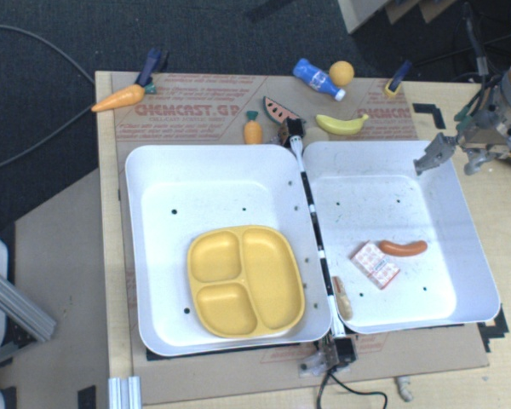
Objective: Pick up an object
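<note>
Bench (pixel 77 254) carries two white bins: left bin (pixel 153 186) holds a yellow divided tray (pixel 245 279), right bin (pixel 443 228) our candidates, a wafer pack (pixel 376 264) touching a sausage (pixel 404 247). We see the gripper (pixel 460 153) over the right bin's far corner, gripping nothing, fingers apart, likely staged before descent.

One fixed camera looks down at a slant from above the surface (pixel 238 100), set far enough back to take in both white bins (pixel 153 186) side by side.
</note>
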Motion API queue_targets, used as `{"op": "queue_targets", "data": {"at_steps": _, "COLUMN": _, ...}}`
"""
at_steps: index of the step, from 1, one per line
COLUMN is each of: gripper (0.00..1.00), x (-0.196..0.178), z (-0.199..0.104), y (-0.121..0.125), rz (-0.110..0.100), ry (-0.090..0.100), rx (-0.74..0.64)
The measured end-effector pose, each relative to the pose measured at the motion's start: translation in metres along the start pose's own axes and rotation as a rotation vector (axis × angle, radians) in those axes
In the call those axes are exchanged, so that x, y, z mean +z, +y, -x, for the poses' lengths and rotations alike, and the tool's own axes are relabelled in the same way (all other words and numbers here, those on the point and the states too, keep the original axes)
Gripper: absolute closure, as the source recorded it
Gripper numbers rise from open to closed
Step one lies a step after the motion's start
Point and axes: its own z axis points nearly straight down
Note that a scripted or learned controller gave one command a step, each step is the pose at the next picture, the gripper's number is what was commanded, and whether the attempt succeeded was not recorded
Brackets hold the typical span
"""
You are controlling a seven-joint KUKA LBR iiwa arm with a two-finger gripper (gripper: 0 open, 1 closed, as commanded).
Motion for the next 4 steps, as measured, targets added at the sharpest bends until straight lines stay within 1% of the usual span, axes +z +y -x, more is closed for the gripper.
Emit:
{"op": "queue_targets", "data": {"at_steps": 1, "gripper": 0.00, "x": 0.150, "z": -0.018, "y": -0.041, "rz": -0.002, "ry": 0.001, "rx": 0.002}}
{"op": "queue_targets", "data": {"at_steps": 2, "gripper": 0.00, "x": 0.175, "z": -0.062, "y": -0.065, "rz": -0.002, "ry": 0.001, "rx": 0.000}}
{"op": "queue_targets", "data": {"at_steps": 3, "gripper": 1.00, "x": 0.165, "z": -0.062, "y": -0.065, "rz": 0.001, "ry": 0.000, "rx": 0.001}}
{"op": "queue_targets", "data": {"at_steps": 4, "gripper": 1.00, "x": 0.058, "z": -0.141, "y": -0.071, "rz": 0.002, "ry": 0.000, "rx": -0.001}}
